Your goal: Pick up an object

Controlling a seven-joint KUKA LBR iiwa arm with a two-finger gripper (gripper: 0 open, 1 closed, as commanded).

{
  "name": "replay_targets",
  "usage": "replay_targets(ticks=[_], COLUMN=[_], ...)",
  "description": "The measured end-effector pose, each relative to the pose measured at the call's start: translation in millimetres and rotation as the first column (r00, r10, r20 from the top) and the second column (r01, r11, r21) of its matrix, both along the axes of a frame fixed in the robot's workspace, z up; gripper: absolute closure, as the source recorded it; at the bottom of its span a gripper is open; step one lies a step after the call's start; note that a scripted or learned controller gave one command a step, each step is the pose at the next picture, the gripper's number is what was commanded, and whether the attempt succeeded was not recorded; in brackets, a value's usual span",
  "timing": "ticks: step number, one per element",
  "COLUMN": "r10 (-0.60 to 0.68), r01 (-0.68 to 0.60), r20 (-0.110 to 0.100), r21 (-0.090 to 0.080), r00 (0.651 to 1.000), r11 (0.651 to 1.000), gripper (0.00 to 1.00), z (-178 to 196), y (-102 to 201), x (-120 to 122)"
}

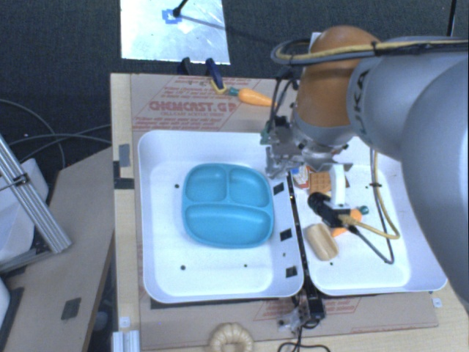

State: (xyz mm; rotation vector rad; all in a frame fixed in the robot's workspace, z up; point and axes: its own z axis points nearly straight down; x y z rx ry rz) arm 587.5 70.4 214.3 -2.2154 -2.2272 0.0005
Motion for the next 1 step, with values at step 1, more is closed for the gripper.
replay_targets(ticks=[1], r10=[-0.001], r01=[0.001], r20=[0.000], r21=[0.001], r00=[1.000], r11=[1.000], gripper=[1.00], z=[0.0], y=[0.7], x=[-0.9])
